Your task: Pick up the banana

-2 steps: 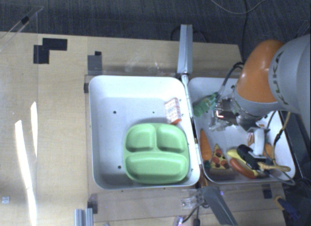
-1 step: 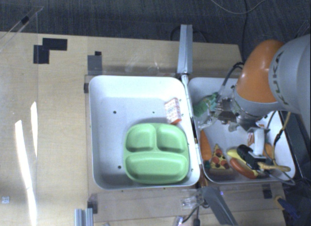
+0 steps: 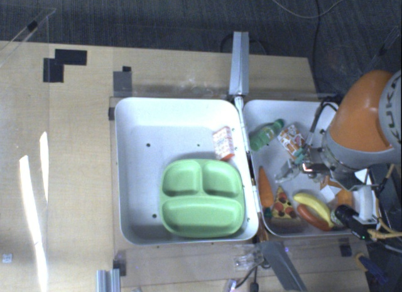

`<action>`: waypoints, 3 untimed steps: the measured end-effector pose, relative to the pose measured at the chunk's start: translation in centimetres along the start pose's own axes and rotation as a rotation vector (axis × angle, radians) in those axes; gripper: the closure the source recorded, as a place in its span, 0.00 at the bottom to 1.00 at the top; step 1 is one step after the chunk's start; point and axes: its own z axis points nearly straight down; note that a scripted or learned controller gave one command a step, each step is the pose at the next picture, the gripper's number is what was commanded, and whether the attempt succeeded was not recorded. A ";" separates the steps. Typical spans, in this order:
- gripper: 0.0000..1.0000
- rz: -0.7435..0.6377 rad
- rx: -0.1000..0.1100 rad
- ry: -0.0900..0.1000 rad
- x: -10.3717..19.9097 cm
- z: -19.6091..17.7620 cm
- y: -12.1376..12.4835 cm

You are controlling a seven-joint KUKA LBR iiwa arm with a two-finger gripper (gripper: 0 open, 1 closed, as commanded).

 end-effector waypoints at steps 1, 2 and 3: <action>0.00 -0.053 -0.005 -0.005 -2.6 8.7 -0.2; 0.00 -0.099 -0.007 0.015 -6.8 9.4 0.0; 1.00 -0.098 -0.017 0.005 -7.1 8.4 0.3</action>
